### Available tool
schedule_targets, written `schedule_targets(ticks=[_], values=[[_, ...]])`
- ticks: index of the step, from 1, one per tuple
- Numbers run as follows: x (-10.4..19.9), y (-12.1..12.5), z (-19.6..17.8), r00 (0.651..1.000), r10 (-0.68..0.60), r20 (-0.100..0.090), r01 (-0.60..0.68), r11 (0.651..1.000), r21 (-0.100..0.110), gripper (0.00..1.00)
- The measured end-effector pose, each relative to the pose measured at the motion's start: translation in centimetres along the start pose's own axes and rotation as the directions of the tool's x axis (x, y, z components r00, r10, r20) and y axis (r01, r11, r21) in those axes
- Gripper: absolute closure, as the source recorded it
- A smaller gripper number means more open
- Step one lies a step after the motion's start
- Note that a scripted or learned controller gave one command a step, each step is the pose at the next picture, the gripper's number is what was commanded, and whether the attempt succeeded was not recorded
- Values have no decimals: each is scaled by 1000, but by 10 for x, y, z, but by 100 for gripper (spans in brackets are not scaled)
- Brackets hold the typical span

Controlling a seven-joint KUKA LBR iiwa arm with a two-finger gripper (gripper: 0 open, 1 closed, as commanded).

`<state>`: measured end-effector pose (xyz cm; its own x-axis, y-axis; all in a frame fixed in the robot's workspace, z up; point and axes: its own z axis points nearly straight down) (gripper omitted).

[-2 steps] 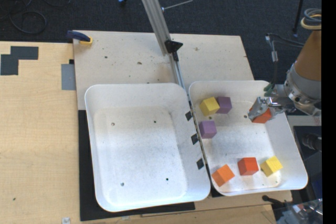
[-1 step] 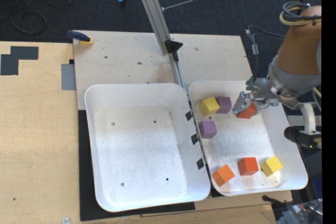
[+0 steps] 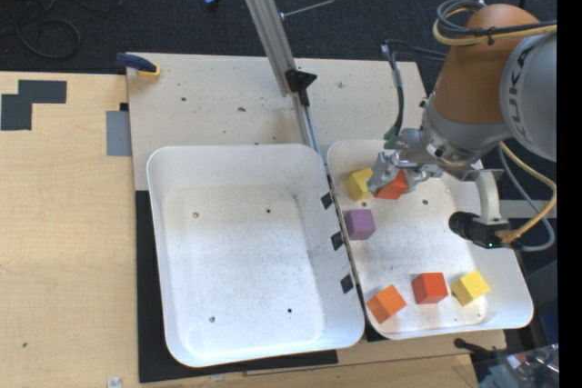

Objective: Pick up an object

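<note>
My gripper [image 3: 395, 179] hangs over the back left part of the right bin [image 3: 509, 309]. A red-orange block [image 3: 393, 187] sits between its grey fingers, and they are shut on it. A yellow block [image 3: 358, 184] lies just left of it, close to the bin's left wall. In front of that is a purple block [image 3: 360, 223]. Along the bin's near edge lie an orange block [image 3: 388, 302], a red block [image 3: 429, 287] and a second yellow block [image 3: 470, 286].
The left bin [image 3: 182, 195] sits beside the right one, with black clips [image 3: 335, 240] on the shared wall. A slanted aluminium bar [image 3: 268, 14] rises behind the bins. Cables loop around the arm at the right.
</note>
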<state>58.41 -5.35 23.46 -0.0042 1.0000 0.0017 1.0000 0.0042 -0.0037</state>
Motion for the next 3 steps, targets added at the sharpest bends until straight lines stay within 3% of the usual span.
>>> schedule_targets(ticks=[3], values=[[140, 64, -11, 1000, 2, 0, -2, 1000, -2, 100]])
